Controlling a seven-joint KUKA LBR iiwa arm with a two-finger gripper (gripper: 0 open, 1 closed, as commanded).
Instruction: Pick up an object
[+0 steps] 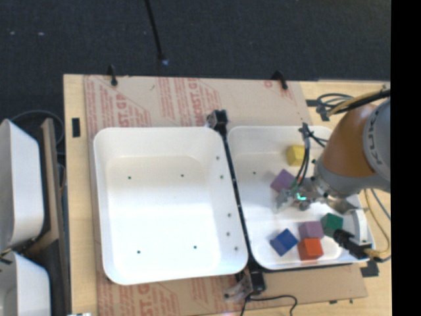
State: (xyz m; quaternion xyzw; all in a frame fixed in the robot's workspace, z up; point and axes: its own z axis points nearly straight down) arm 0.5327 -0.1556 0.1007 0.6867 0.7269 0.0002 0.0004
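From the overhead camera, the gripper [294, 199] hung low inside the right bin [253, 151], its arm coming in from the right side of the picture. Whether it was spread or closed could not be told from this slant, and nothing could be seen held in it. The purple block [283, 180] lay just up and to the left of the gripper tip, close enough that the two looked almost touching, though real contact could not be confirmed. That made it the likeliest thing to pick, needing only a small shift up and left. The yellow block [295, 154] sat farther up beyond the purple one. Below the gripper lay the blue block [284, 241], and down to its right the mauve block [312, 230], orange block [311, 248] and green block [333, 222]. The left bin [105, 151] lay well off to the gripper's left.
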